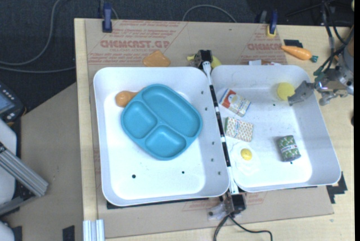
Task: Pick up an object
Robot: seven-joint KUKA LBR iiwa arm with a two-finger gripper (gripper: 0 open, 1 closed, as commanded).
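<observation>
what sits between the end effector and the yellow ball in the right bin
Nothing visible. The end effector hangs at the right bin's upper right, close beside the yellow ball, with bare white floor between them.

Glossy smooth blue plastic divided tray (161,120) centre-left; two matt white plastic bins (112,172); bench top (169,37) printed cardboard, matt.

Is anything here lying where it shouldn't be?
Yes: a toy carrot and an orange lump lie on the bench outside the bins. In the left bin, another orange piece is tucked partly under the blue tray.
</observation>
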